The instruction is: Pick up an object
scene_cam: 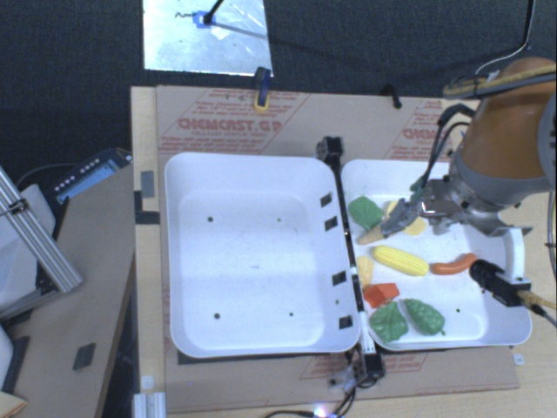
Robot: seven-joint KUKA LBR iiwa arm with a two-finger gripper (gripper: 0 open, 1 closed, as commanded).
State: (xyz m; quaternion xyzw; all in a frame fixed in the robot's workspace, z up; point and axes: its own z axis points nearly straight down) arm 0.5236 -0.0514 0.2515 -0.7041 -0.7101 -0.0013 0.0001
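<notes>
The arm [509,138] reaches in from the right over the right bin [500,325], and the gripper [402,219] hangs low at the bin's upper left part. Its dark fingers [396,223] point down and to the left; how far apart they stand I cannot tell, and nothing clearly shows between them.

Take the corn cob [400,260] as the landmark, near the middle of the right bin. It is yellow and bumpy, and its long axis runs almost left to right, dipping a little toward the right. Just to its right lies an orange carrot [452,266], slim and curved, pointing up to the right. Above and left of the cob sits a green leafy piece [365,210], right beside the gripper. A pale yellow piece [416,226] peeks out just above the cob, partly under the gripper. Below and left of the cob is a red-orange block [381,293], and below that two green vegetables, one [390,321] left, one [425,316] right, side by side. Well to the cob's left lies the left bin [187,181], across the black clips [341,251].
</notes>
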